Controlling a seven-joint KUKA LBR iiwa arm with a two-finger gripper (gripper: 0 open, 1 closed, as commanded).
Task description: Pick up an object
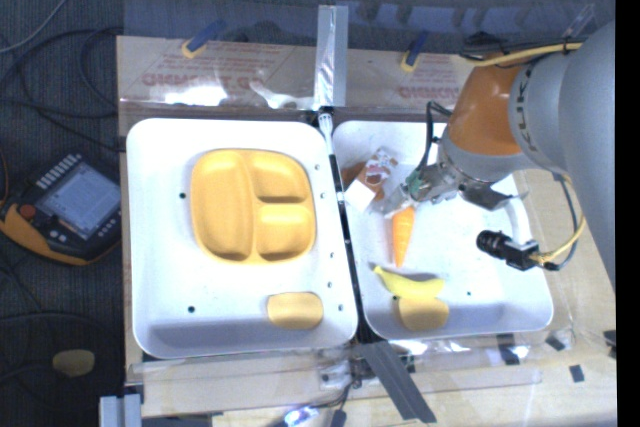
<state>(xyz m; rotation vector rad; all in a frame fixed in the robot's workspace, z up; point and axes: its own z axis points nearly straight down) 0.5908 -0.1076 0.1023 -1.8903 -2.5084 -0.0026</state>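
A grey KUKA arm (560, 105) reaches over the right bin (520, 310), its gripper (425, 183) low above the bin floor just beyond the carrot (402, 233), the landmark here. The gripper hangs close to the carrot's broad top end, apparently lined up for a grab; whether its fingers stand wide or narrow cannot be told from this angle, and nothing is seen between them. Farther from the camera than the carrot, to its left, lies a small brown-and-white toy (375, 170); nearer the camera lie a banana (408, 281) and a tan bread-like piece (424, 313), touching each other. Well to the carrot's left, the left bin (150, 315) carries a yellow divided tray (253, 203) and a yellow block (295, 309).
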